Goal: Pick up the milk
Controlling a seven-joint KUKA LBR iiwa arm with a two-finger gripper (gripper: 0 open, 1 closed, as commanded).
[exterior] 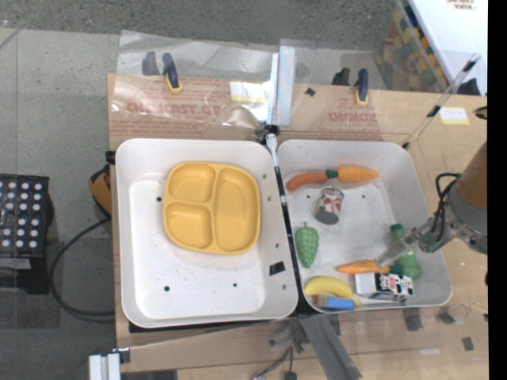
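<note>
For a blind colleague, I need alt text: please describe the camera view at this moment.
The tool reaches from the right into the right bin, beside the small milk carton lying near the front. That bin also has carrots, a can and a banana; the left bin has a yellow divided plate.

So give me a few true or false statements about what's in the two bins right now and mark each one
1. The yellow divided plate lies in the left bin. True.
2. The milk carton stands in the left bin beside the plate. False: it lies near the front edge of the right bin.
3. A banana lies at the front of the right bin. True.
4. The green strawberry-shaped toy sits on the plate. False: it lies in the right bin, close to the divider.
5. The can is in the right bin, just below the carrot. True.
</note>
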